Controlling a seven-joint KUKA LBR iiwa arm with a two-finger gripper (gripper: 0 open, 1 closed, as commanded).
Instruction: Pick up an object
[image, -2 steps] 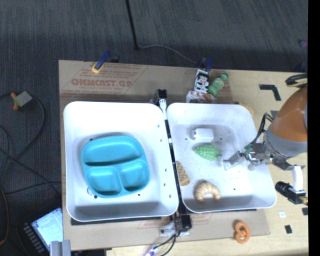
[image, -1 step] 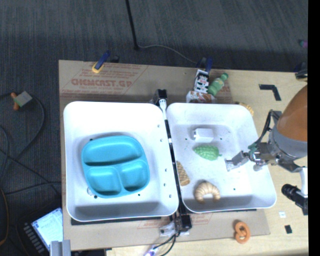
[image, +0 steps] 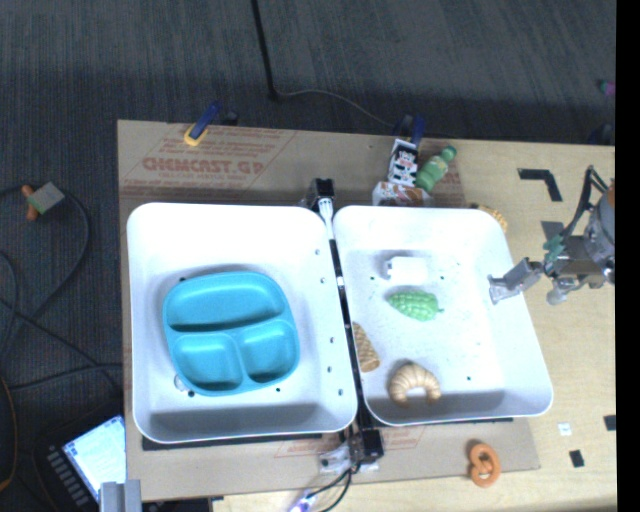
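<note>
Left bin (image: 150, 300): blue divided tray (image: 232, 333), mid-floor. Right bin (image: 520, 400): white block (image: 407, 268) toward far edge, green leafy piece (image: 415, 304) just in front of it, waffle piece (image: 364, 350) against left wall, croissant (image: 414, 381) near front edge. End effector (image: 525, 280) at right bin's right rim, nothing between its fingers; open or clenched – can't tell. Counter front edge: orange ring (image: 484, 462).

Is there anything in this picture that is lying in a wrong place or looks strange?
Yes. A small orange pretzel-shaped toy lies on the bench in front of the right bin, not inside it. A waffle-patterned brown piece leans against that bin's left wall. Behind the bins, a green bottle lies tipped over.
</note>
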